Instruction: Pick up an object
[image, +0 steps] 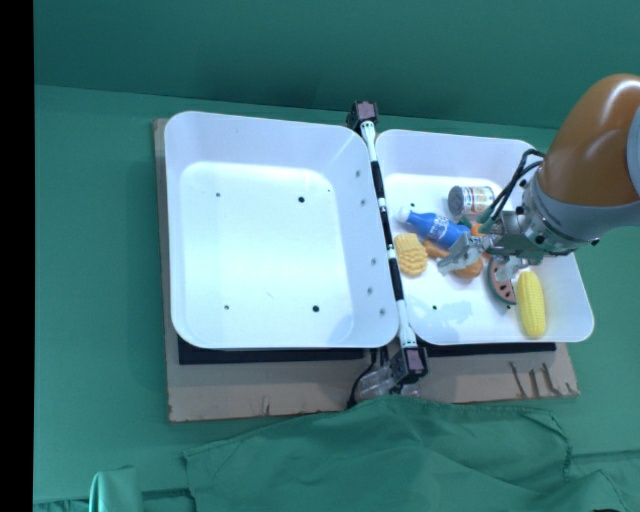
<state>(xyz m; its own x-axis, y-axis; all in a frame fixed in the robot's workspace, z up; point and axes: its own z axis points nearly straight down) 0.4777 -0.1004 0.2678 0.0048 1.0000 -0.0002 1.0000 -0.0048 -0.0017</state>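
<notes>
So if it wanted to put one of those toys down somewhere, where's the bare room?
The left bin shows bare floor from its outer wall to the striped divider. In the right bin, the back strip and front-left corner are free. It is crowded mid-bin, where blue bottle, can, yellow waffle and corn surround the pincer.

Toy foods (411, 254), bottle (434, 227), right bin (430, 160)

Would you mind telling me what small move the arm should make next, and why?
Probably a short descent onto the pile. The end effector sits low in the right bin, among the blue bottle, the orange item and the watermelon slice. I see nothing clearly gripped, so settling over one item seems sensible.
</notes>
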